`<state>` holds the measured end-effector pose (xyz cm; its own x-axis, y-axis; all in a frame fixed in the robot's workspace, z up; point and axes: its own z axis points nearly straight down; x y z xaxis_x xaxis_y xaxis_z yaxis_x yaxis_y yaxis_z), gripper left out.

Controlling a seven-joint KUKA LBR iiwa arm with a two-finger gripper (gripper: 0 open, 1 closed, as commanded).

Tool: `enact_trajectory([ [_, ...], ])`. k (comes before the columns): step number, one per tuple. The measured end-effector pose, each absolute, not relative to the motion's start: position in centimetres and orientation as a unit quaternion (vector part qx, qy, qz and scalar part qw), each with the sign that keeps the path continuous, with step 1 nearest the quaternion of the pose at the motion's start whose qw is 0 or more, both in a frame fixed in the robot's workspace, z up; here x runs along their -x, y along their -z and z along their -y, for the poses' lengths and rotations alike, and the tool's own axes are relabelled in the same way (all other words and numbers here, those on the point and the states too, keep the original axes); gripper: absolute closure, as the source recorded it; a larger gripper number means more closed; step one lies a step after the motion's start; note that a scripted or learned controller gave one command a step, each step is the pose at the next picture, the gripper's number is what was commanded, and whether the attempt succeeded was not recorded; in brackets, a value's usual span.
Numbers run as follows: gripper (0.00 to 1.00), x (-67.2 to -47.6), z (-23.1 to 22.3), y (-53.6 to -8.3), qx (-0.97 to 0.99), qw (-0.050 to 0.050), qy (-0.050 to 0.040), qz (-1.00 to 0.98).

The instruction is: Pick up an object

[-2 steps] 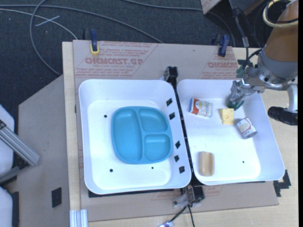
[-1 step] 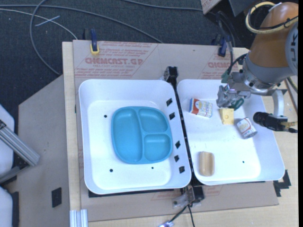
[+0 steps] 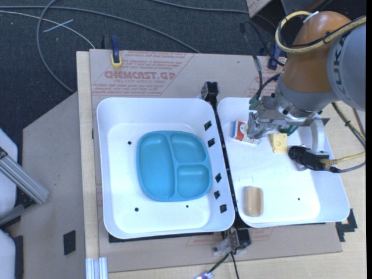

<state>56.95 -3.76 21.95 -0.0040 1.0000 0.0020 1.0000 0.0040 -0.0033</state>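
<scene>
A blue divided plate (image 3: 174, 165) sits centred in the left bin (image 3: 110, 214). In the right bin (image 3: 334, 205), a tan block (image 3: 253, 200) lies near the front edge. The pincer (image 3: 256, 131) hangs over a small carton (image 3: 240, 130) at the back; its opening cannot be told.

Red printed lettering reading "CHEMCAST GP" runs across the brown protective sheet (image 3: 145, 74) covering the bench board, at 12 o'clock from the left bin (image 3: 110, 156). Smaller red lines beneath it are too blurred to read.
</scene>
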Motion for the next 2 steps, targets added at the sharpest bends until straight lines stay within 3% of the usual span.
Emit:
enact_trajectory([
  [1,1.00,-54.6,-1.6,-23.0,0.705,0.002,0.0003,0.709],
  [2,1.00,-54.1,-6.9,-22.4,0.705,0.002,-0.0004,0.709],
])
